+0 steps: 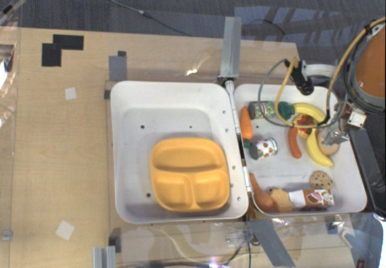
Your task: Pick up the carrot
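Against the left wall of the right-hand shallow white bin (pixel 356 191), close to the divider between the two bins, lies the small orange carrot (pixel 246 124), a tapered plastic-looking piece whose long axis runs nearly straight up and down the view, one end toward the far rim and the other toward the near side; which end is the tip is too small to tell. Just below it sits a short grey-and-red can (pixel 263 148), and to its right a dark green can (pixel 263 110) lies on its side. Further right are a red sausage-shaped piece (pixel 294 142), two yellow bananas (pixel 315 140) and a round chocolate-chip cookie (pixel 322 180). Along the near wall lie an orange-brown elongated piece (pixel 260 196) and a brown-and-white box (pixel 310 198). At the bin's right edge the gripper (pixel 333 137) hangs over the bananas, well apart from the carrot; whether it is open or closed cannot be told. An orange-yellow compartment tray (pixel 190 173) rests in the left-hand white bin (pixel 129 140).
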You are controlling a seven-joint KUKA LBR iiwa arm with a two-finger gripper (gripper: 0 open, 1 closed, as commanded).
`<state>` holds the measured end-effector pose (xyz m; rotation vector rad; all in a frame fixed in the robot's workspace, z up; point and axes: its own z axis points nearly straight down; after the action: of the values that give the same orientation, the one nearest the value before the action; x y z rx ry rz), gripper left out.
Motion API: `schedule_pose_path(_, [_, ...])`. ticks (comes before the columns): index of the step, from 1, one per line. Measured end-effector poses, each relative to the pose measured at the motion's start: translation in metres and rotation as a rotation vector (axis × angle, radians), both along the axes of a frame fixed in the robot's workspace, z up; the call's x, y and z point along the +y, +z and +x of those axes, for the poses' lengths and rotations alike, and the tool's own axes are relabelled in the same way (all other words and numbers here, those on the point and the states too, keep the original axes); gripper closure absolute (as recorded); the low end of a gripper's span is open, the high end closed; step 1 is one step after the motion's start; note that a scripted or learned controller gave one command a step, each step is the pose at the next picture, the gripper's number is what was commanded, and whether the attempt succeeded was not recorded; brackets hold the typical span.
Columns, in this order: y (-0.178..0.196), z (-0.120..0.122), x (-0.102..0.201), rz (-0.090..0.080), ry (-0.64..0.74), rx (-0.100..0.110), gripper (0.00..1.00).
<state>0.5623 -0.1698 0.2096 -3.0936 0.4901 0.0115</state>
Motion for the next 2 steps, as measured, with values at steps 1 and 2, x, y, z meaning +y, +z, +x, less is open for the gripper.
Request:
schedule_pose_path(1, [0.067, -0.010, -0.037, -0.010, 0.111, -0.015, 1.00])
schedule_pose_path(2, [0.078, -0.007, -0.033, -0.005, 0.115, -0.022, 1.00])
